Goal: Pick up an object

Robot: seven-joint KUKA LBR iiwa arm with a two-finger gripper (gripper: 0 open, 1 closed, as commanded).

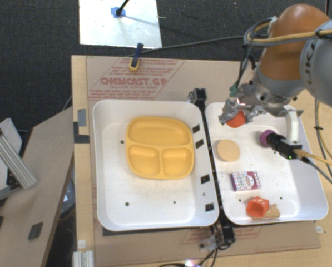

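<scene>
From my station I see the gripper (233, 113) low over the far left corner of the right bin (306, 194), close to the wall it shares with the left bin (115, 204). An orange-red piece (237, 119) sits right at the gripper's tip, on the side facing the bin's near edge. Its upper part is hidden by the metal, so I cannot make out its shape. I also cannot tell whether the gripper is wide, narrow or closed on it.

A tan disc (228, 149) lies just toward the near edge, apart from the piece. A small purple thing (264, 137) near the bin's right side is partly covered by arm hardware. By the near edge I can see a purple-and-white packet (244, 180) and an orange cup (257, 207). A yellow divided plate (158, 147) fills the middle of the left bin.
</scene>
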